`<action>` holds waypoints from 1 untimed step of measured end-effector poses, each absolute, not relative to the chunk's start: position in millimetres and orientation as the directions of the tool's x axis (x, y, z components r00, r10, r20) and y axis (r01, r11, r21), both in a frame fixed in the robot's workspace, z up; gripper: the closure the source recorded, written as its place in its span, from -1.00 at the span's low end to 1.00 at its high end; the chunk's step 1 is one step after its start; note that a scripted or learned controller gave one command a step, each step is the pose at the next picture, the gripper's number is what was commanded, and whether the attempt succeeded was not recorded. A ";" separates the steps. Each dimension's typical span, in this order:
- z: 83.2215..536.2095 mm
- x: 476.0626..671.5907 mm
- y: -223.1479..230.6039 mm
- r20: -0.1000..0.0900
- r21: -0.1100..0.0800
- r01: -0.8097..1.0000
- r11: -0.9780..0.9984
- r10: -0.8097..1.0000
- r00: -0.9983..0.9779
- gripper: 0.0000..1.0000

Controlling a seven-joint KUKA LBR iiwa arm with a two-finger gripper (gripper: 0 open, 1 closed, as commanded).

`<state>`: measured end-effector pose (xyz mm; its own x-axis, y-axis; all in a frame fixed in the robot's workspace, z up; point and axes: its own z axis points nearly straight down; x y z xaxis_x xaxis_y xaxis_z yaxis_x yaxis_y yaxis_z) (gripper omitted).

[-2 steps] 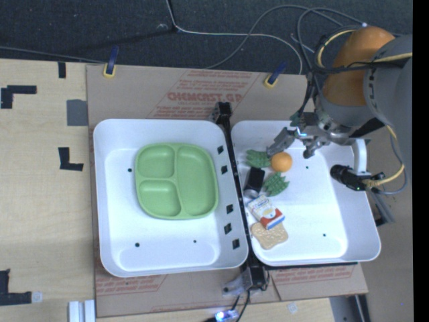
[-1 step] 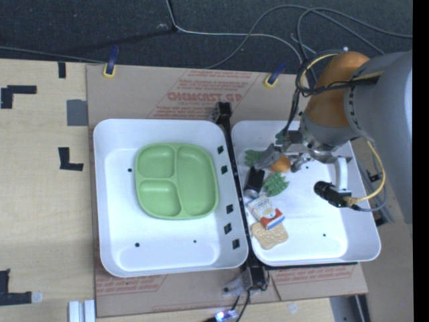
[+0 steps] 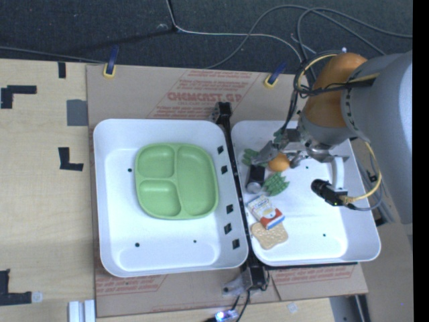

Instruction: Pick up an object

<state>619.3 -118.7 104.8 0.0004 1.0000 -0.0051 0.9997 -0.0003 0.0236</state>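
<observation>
Two shallow white bins side by side on a sheet of brown cardboard (image 3: 201,92) with red print, held at the far edge by two blue-and-yellow clamps (image 3: 110,66).

In the left bin (image 3: 114,240): just a light green divided plate (image 3: 177,181), three compartments, lying flat around the middle.

All the clutter in the right bin (image 3: 355,243), bunched along its left side:
- small orange round thing (image 3: 279,162) near the far end, right at the gripper
- green leafy bit (image 3: 251,156) just to its left, touching or nearly so
- second green leafy bit (image 3: 276,184) just in front of the orange one
- small dark cylinder (image 3: 255,174) close to the divider wall, with something silvery at its near end, too small to name
- red-and-white packet (image 3: 267,212) further toward the near edge
- tan cracker-looking piece (image 3: 269,235) right against the packet, closest to the near rim

Grey arm (image 3: 382,113) with the orange band reaching in from the right, wrist over the far part of the right bin. Gripper (image 3: 287,154) low over the orange thing and the leafy bits, partly covering them. Honestly can't tell whether open, closed or clamped on anything, too much wrist hardware in the way. Can't tell whether the orange thing is lifted or resting on the bin floor either.

Yellow cable (image 3: 365,196) looping off the wrist across the right half of that bin.
</observation>
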 end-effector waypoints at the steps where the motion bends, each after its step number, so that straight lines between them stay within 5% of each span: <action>1: 111.3 617.9 -116.7 -0.002 0.017 1.000 0.002 1.000 -0.002 1.00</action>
